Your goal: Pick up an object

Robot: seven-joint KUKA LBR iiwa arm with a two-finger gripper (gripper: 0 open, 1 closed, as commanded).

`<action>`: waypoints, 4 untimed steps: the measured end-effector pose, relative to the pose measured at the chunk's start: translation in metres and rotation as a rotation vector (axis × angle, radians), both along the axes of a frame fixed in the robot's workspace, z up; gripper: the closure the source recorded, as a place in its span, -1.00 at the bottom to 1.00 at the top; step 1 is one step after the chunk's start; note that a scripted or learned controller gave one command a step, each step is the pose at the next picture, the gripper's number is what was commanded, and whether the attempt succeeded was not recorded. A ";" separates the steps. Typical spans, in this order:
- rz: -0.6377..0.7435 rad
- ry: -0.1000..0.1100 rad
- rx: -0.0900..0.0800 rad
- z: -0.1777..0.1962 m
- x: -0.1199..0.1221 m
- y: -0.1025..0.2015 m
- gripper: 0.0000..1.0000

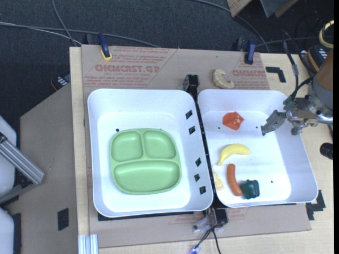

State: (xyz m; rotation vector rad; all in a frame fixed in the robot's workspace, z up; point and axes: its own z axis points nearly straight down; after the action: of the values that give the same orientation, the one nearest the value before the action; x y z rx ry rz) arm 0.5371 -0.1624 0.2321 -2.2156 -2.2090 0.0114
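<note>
We judge the task barely begun: nothing is lifted, and every candidate lies in the right bin (296, 157). The gripper (273, 123) hangs over that bin's right half, near its upper edge, apart from all the objects; whether it is spread or closed we cannot tell (it reads as one dark wedge from here). Counting: one red piece (232, 120), one banana (233, 152), one orange-red sausage shape (232, 179), one dark green item (250, 189). The left bin (100, 142) holds one green divided plate (145, 161).

Gripper (274, 122) low at arm's tip
</note>
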 end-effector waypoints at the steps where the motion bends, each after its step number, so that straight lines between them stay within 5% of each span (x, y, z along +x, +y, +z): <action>1: 0.003 -0.013 -0.003 0.007 0.003 0.000 -1.00; 4: 0.003 -0.008 -0.001 -0.149 -0.009 -0.002 -1.00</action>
State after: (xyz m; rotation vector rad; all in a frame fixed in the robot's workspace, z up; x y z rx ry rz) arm 0.5280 -0.1639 0.0827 -2.2170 -2.2166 0.0031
